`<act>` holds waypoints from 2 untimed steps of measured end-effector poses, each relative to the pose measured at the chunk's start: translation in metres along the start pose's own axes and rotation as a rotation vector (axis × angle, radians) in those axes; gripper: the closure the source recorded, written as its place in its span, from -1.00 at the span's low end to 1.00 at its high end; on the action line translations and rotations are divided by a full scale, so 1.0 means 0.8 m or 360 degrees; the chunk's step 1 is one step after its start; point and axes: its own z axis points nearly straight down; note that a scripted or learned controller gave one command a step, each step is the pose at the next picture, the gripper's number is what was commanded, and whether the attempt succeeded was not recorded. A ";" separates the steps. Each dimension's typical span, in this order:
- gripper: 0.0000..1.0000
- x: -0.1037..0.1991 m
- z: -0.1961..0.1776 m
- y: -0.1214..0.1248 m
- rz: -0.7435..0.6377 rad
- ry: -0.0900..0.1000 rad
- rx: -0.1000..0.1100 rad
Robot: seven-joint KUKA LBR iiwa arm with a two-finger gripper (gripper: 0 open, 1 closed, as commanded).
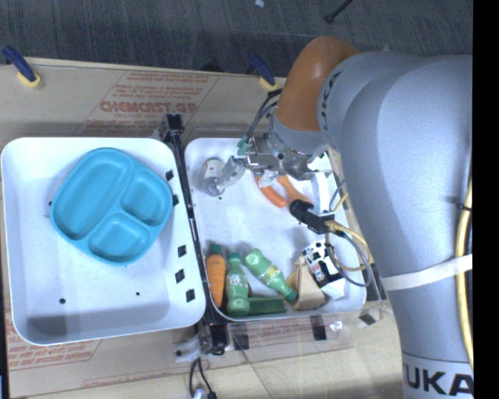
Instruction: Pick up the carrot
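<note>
One carrot (pixel 215 278), two green bottles (pixel 271 273), one blue plate (pixel 111 204), two bins (pixel 33 248); whether the gripper (pixel 216 175) grips anything is unclear.

Gripper (pixel 214 175) low over right bin (pixel 249 231), upper-left part, nothing between fingers. Carrot (pixel 215 278) lying at bin's lower-left, against dividing wall, well apart from gripper. Green bottles (pixel 254 283) just beside carrot, small carton (pixel 316 283) to their right. Orange-handled tool (pixel 274 193) beneath wrist. Left bin (pixel 33 289) holds blue divided tray (pixel 111 204). Grey arm (pixel 399 181) fills right side.
</note>
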 end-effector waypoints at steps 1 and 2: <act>-1.00 0.068 -0.086 -0.122 -0.0063 0.0002 -0.0032; -1.00 0.014 -0.005 -0.153 -0.0632 -0.0003 -0.0020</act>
